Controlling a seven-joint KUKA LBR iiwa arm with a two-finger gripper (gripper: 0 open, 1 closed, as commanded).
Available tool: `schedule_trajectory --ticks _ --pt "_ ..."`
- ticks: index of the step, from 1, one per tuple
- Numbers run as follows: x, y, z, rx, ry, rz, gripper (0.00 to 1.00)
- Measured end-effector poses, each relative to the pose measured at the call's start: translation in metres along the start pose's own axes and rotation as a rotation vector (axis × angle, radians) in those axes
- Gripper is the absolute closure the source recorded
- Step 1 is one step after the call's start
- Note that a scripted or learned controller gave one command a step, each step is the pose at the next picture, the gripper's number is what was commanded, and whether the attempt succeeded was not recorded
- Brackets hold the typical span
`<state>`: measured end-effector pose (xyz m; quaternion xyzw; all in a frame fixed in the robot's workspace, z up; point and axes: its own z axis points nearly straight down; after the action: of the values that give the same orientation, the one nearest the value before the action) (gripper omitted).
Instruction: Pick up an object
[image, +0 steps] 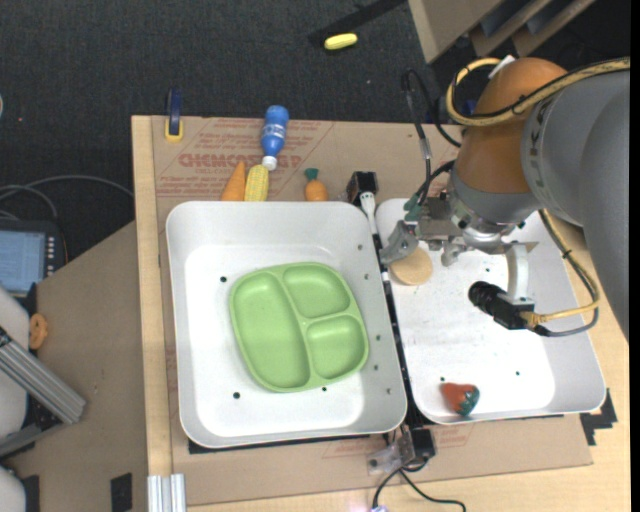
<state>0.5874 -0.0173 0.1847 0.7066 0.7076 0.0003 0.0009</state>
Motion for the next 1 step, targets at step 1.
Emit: schedule_trajectory --ticks 1 --pt "-0.0962 0.0298 0.0421 -0.002 -0.004 0.007 0.00"
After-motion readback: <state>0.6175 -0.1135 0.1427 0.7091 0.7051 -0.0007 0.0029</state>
